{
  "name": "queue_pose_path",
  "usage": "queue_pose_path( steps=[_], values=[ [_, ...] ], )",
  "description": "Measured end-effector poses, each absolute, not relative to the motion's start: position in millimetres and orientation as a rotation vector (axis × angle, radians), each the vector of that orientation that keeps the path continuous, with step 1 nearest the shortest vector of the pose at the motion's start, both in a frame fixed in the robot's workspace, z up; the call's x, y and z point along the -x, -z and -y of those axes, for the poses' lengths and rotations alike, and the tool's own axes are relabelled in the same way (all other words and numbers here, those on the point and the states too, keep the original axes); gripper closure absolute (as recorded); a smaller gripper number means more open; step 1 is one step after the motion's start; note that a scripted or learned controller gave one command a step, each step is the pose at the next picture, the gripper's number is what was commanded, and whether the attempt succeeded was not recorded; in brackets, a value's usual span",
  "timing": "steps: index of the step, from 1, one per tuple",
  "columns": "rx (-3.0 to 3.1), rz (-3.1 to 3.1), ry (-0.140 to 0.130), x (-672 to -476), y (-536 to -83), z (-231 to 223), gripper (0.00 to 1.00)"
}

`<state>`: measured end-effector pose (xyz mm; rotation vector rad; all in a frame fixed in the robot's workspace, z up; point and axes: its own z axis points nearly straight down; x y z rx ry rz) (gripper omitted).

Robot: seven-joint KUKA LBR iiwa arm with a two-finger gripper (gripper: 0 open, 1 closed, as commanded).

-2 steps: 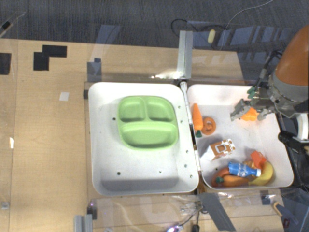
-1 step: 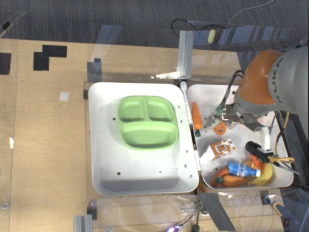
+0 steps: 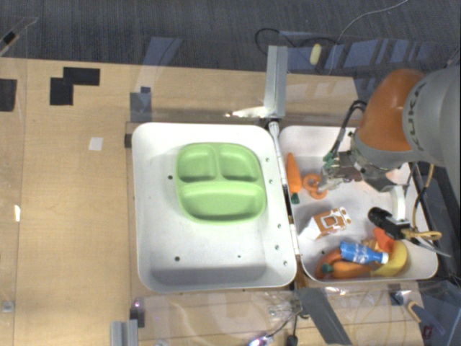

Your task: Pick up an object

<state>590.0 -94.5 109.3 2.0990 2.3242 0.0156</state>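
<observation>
My gripper (image 3: 331, 173) hangs low over the upper middle of the right bin (image 3: 317, 139), reaching in from the right. Just left of it and slightly below lies an orange ring (image 3: 313, 187); whether the gripper touches it I cannot tell. An orange carrot (image 3: 292, 171) lies along the bin's left wall. Lower down sits a small orange-and-white carton (image 3: 332, 222). At the bin's front lie a blue bottle (image 3: 362, 253), a yellow banana (image 3: 394, 262) and an orange-red piece (image 3: 344, 269), packed close together.
The left bin (image 3: 155, 215) holds a green divided plate (image 3: 220, 181) near its back. A metal post (image 3: 276, 85) stands behind the wall between the two bins. Wooden bench surrounds both bins.
</observation>
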Motion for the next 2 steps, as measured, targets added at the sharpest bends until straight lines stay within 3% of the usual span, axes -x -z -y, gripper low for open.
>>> queue_pose_path(
  steps=[1,2],
  values=[
    [-2.099,-2.325,-0.015,-590.0,-109.3,94.6,0.0],
    [-2.08,-2.334,-0.009,-615.8,-90.3,95.0,0.0]
  ],
)
